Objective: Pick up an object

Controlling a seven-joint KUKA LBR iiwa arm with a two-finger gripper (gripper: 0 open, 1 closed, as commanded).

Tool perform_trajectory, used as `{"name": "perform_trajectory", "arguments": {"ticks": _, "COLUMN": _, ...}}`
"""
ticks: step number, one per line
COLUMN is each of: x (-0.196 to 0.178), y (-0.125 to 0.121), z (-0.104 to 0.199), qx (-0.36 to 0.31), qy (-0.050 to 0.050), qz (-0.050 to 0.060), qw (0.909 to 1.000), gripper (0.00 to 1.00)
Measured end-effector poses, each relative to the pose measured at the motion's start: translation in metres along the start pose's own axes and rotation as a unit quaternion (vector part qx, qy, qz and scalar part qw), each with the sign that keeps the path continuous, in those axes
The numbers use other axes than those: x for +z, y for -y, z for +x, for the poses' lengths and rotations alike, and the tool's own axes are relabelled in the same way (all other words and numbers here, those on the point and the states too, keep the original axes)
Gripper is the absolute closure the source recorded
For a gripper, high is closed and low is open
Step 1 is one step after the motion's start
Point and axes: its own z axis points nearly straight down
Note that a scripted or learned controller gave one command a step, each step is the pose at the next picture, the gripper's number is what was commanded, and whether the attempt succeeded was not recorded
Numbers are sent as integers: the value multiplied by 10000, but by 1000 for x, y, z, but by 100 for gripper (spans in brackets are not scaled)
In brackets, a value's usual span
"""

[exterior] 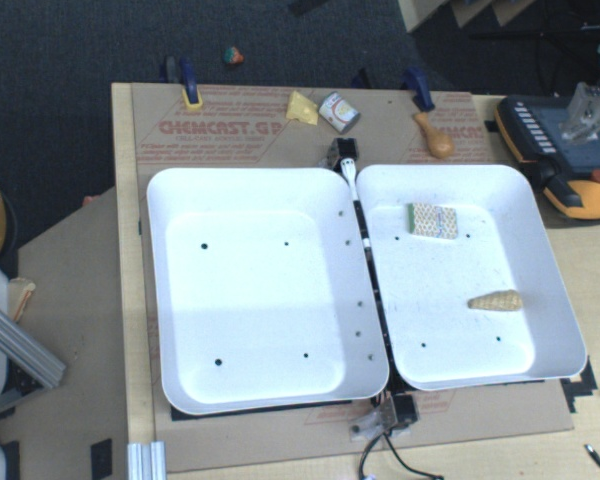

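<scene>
Two shallow white bins lie side by side on the bench (pixel 130 268), touching along their inner edges. At the near edge of the bench, just below the place where the bins meet, there is a small black clip with a cable (pixel 395 418).

The left bin (pixel 170 298) shows a bare white floor with a few small dark dots. The right bin (pixel 540 268) holds two things. Nearer to the camera, close to the right wall, lies a small tan cone (pixel 495 302), on its side, with the point toward the right. Farther back, well apart from it, lies a flat packet (pixel 433 220) with a green end and a speckled pale face.

Behind the bins, on the brown board with red print, lie a yellow wedge (pixel 302 109), a small white box (pixel 339 112) just beside it, and a brown wooden pear-shaped piece (pixel 435 136) farther right. Two blue clamps (pixel 189 83) hold the far edge of the board.

The state of the hand I cannot tell.
</scene>
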Motion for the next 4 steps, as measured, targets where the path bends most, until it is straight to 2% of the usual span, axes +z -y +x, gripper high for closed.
{"name": "perform_trajectory", "arguments": {"ticks": 1, "x": 55, "y": 46, "z": 42, "qx": -71, "qy": -46, "qz": 69, "qw": 9999, "gripper": 100}}
{"name": "perform_trajectory", "arguments": {"ticks": 2, "x": -25, "y": 18, "z": -58, "qx": -24, "qy": 12, "qz": -30, "qw": 10000, "gripper": 100}}
{"name": "perform_trajectory", "arguments": {"ticks": 3, "x": 23, "y": 79, "z": -13, "qx": -68, "qy": -46, "qz": 58, "qw": 9999, "gripper": 100}}
{"name": "perform_trajectory", "arguments": {"ticks": 4, "x": 116, "y": 105, "z": 34, "qx": -78, "qy": -56, "qz": 90, "qw": 9999, "gripper": 100}}
